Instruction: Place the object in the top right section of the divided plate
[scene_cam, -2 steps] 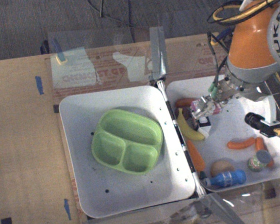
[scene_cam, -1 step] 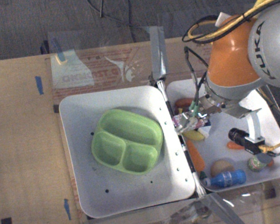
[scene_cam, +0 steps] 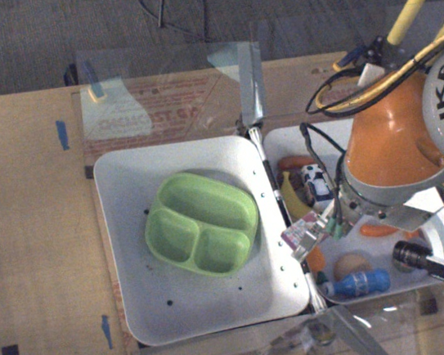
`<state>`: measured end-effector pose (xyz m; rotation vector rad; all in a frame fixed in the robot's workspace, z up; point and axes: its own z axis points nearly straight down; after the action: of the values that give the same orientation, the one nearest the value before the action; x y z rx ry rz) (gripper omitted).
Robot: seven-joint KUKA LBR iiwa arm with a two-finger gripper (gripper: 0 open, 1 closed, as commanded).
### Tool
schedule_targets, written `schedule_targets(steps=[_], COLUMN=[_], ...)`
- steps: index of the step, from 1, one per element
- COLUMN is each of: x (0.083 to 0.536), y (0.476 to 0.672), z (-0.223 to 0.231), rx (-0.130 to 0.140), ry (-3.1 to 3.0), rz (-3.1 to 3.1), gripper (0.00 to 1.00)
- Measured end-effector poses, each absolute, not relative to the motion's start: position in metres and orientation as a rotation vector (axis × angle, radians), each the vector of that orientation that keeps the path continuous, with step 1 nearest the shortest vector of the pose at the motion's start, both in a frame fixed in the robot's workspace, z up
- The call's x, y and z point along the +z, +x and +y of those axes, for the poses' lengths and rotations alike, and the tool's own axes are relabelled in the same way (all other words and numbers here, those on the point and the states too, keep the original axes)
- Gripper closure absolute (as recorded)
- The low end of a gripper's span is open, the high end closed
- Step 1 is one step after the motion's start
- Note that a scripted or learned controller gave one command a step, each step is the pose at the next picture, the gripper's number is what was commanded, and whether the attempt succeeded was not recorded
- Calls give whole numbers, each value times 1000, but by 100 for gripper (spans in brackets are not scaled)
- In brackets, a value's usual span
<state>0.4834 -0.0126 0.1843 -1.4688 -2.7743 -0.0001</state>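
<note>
Orange-banded arm [scene_cam: 391, 147] sits closest to the lens, hanging over the right bin [scene_cam: 436, 281]; its end effector [scene_cam: 309, 232] is at the divider between the bins, pinching a small clear pinkish object [scene_cam: 301, 239]; green divided plate [scene_cam: 202, 223] in the left bin [scene_cam: 124, 187] has nothing in its sections, so my guess is the carry's underway and the drop's left; arm hides much of the right bin's clutter; fingers are blurry.

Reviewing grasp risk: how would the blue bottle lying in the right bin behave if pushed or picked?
The blue bottle lies on its side and looks rounded, so it would probably roll when nudged. It looks like small plastic, likely light, and its smooth curve may slip between fingers.
</note>
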Motion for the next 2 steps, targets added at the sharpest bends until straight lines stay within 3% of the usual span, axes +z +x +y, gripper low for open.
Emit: schedule_targets(steps=[1,2], x=[206,202], y=[497,525], z=[61,93], rx=[-3,-4], ry=[-1205,-957], rz=[-2904,-2996], gripper=[100,100])
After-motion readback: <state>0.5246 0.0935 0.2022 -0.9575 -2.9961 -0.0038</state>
